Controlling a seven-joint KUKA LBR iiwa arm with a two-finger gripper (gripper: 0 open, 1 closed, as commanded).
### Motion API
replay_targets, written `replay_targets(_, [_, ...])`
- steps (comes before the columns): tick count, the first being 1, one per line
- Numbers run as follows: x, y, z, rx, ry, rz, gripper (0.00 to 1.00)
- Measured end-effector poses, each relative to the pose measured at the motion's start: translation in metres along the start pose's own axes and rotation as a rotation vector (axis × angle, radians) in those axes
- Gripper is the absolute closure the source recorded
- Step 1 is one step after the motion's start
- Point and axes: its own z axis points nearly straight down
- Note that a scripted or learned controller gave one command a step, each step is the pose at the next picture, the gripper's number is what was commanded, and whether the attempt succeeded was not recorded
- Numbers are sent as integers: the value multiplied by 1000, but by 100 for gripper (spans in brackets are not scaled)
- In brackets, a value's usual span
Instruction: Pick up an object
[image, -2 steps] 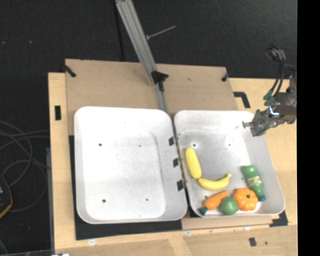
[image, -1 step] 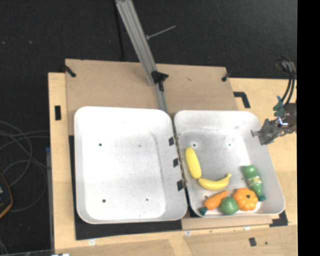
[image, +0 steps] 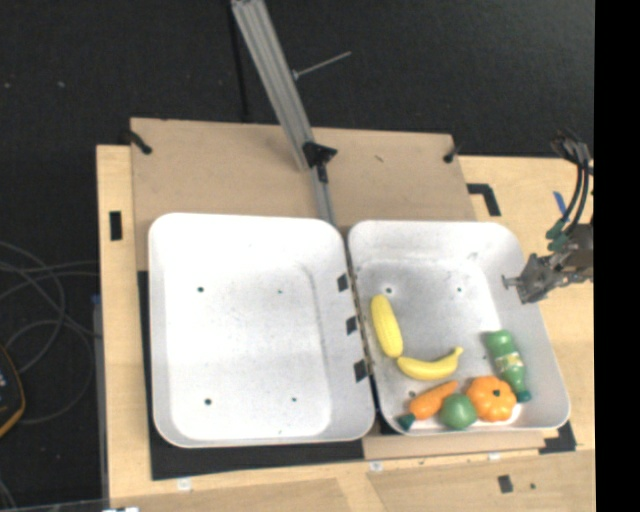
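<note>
The pincer (image: 530, 283) is seen at the right bin's (image: 430, 245) right rim; whether it is clenched or released cannot be told. In that bin are gathered a corn cob (image: 386, 324), banana (image: 431, 365), carrot (image: 433, 400), green fruit (image: 459, 411), pumpkin (image: 491, 397) and green bottle (image: 505, 362).

Robotics lab, test bench. Evidence: plywood bench (image: 250, 165) on a dark floor; two shallow white bins, left bin (image: 245, 330) and right bin (image: 440, 255), set side by side on a black mat; slanted metal rail (image: 280, 85) mounted at the bench's far edge; loose cables (image: 35, 290) on the floor at left; robot gripper (image: 545, 275) with wiring at the right bin's edge; plastic toy produce as test items, including a banana (image: 430, 366) and a pumpkin (image: 492, 397).
</note>
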Motion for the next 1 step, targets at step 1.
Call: replay_targets(1, [23, -1, -2, -2, 0, -2, 100])
